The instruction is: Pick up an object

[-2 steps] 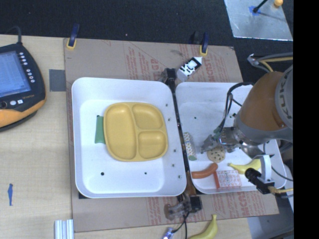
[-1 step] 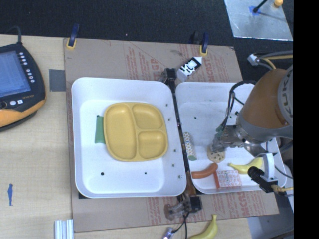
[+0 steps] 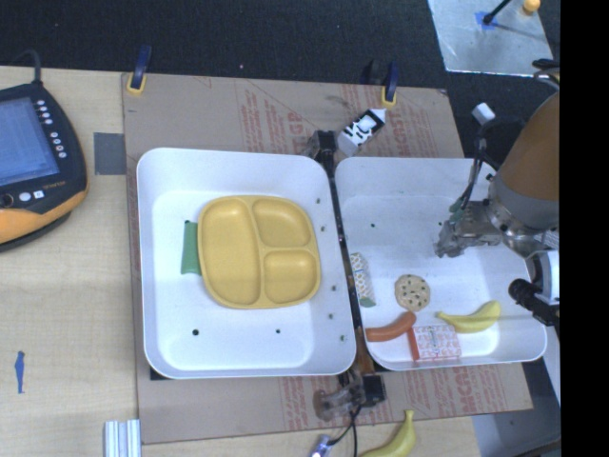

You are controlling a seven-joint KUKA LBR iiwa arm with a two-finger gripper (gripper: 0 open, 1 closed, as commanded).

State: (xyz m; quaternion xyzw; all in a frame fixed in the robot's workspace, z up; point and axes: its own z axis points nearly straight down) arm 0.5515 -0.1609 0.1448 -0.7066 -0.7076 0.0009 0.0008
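The right bin [image 3: 419, 184] holds a round cookie [image 3: 412, 292], a yellow banana [image 3: 470, 318], an orange-red sausage [image 3: 390, 328], a red and white packet [image 3: 435, 343] and a small wrapped bar [image 3: 361, 279] by its left wall. My gripper [image 3: 459, 238] hangs low over the bin's right half, above and to the right of the cookie and apart from every item. The grey arm with its orange band [image 3: 533, 160] comes in from the right edge. Nothing shows in the gripper.
The left bin [image 3: 162, 255] carries a yellow divided plate [image 3: 257, 250] with a green piece [image 3: 190, 248] sticking out at its left. A pendant [image 3: 33, 165] lies far left. A second banana [image 3: 400, 436] lies below the bins, and a black and white item [image 3: 362, 129] sits behind them.
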